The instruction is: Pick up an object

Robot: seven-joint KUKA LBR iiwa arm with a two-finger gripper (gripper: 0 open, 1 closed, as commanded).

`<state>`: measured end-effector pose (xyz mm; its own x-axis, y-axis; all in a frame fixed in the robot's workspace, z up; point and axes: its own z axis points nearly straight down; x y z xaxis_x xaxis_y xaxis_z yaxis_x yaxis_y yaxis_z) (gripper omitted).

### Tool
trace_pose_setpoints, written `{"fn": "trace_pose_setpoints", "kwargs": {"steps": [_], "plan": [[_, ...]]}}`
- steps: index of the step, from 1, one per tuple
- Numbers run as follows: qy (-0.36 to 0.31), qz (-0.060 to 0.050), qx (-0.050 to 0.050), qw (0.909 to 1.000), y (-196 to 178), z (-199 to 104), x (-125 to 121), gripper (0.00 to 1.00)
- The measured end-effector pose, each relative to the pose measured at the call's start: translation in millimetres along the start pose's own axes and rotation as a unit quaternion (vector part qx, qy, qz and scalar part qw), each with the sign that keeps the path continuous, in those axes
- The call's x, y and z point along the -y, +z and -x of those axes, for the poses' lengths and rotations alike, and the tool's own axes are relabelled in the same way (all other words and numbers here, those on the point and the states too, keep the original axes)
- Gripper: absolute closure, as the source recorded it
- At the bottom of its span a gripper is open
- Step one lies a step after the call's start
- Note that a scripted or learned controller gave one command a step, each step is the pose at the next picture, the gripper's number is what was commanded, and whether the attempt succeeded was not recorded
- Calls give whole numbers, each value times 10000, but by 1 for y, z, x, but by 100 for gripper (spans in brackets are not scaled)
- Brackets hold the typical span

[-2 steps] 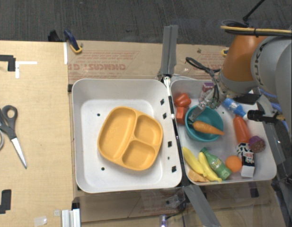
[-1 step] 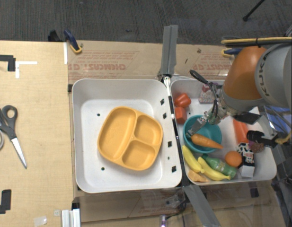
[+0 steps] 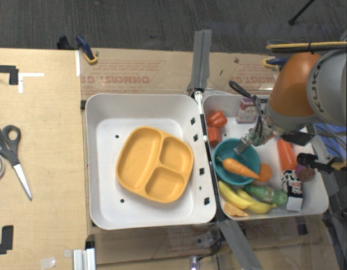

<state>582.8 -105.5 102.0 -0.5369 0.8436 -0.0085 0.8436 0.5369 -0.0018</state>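
Tool hangs over the right bin, at about 2 o'clock of the teal bowl's rim; whether it is apart or together cannot be told from this slanted view, and nothing is visibly held. Nearest the viewer, at the bin's 6 o'clock edge, lie two bananas and a green bottle. Next, the carrot rests across the bowl, pointing toward 10 o'clock. Farther back, at 11 o'clock, sit red peppers. The left bin carries a yellow divided plate; scissors lie on the bench at 9 o'clock. The carrot is judged the likeliest target: a sound grasp would centre over its thick end, align across its long axis, and descend clear of the bowl rim before closing.
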Motion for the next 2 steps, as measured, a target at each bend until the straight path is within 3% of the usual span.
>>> {"fn": "trace_pose_setpoints", "kwargs": {"steps": [1,2], "plan": [[-298,83,104,9995,2,-20,60,100],[-352,15,-26,9994,10,-30,60,0]]}}
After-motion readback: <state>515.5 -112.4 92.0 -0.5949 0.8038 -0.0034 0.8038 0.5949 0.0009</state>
